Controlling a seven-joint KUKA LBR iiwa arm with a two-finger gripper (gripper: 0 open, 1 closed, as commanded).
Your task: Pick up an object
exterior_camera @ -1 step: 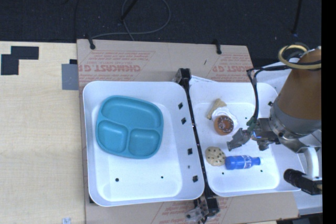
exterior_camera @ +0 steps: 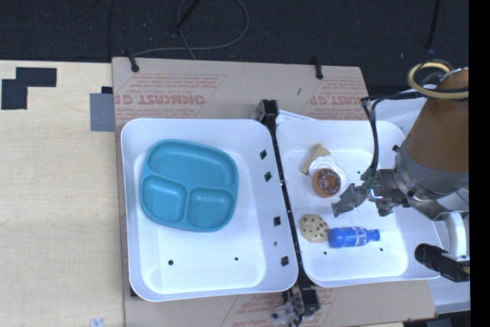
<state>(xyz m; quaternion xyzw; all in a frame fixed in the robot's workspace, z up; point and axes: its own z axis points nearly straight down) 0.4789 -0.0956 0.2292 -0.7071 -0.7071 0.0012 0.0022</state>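
Gripper (exterior_camera: 358,197) sits over the right bin (exterior_camera: 387,268), fingers spread open w/ nothing between them. Donut (exterior_camera: 327,181) just at its 10 o'clock, bottle (exterior_camera: 353,237) at 6, cookie (exterior_camera: 312,227) near 8. Blue tray (exterior_camera: 188,184) in the left bin (exterior_camera: 199,276).

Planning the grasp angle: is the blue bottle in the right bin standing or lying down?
Lying down: the blue bottle rests on its side on the right bin floor, white cap pointing right.
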